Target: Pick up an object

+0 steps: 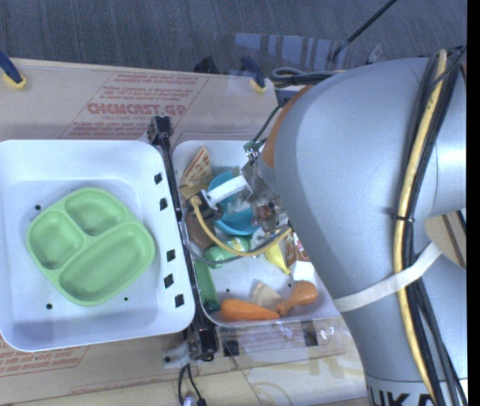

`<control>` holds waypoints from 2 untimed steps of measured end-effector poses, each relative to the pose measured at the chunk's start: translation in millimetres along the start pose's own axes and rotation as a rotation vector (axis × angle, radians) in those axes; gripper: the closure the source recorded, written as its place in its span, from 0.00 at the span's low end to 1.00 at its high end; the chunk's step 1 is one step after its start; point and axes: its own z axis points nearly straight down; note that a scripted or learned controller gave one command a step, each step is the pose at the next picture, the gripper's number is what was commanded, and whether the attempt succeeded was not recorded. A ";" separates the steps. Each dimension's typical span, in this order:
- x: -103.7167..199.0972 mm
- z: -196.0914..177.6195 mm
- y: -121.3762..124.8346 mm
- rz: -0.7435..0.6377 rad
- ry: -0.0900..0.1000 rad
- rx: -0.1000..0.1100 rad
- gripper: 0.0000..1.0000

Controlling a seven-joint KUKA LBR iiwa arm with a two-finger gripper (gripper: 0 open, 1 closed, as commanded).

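No one object is named, so the likeliest candidate is the blue bowl [238, 218], which sits in the middle of the right bin [241, 279] among crowded toys. The pincer [255, 194] hangs right over the bowl's upper edge. The clutter and the robot's own fittings hide it too well for me to tell how far open it is, or whether it has hold of anything. Nearer the bin's front wall lie a carrot [246, 310] and a brownish piece [303, 294], perhaps toy bread, just beside each other.

I judge this to be the reach-and-grasp step, with nothing shown lifted yet. The next move calls for a firm closure on the bowl's rim and a straight rise, since its neighbours press close and could be dragged along or knock the grip loose.

The left bin [2, 227] touches the right one and holds only a green divided plate [91, 244]. Both bins rest on a printed cardboard sheet [138, 100] covering the surface, pinned by a blue clamp [7, 66] at the far corner. Beyond lies dark, ribbed flooring [138, 15].
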 end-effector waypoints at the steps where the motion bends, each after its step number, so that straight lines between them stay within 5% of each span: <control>1: -38.0 0.8 -18.9 -0.118 0.002 0.000 0.00; 2: -8.3 0.2 -9.2 0.000 0.000 -0.001 0.00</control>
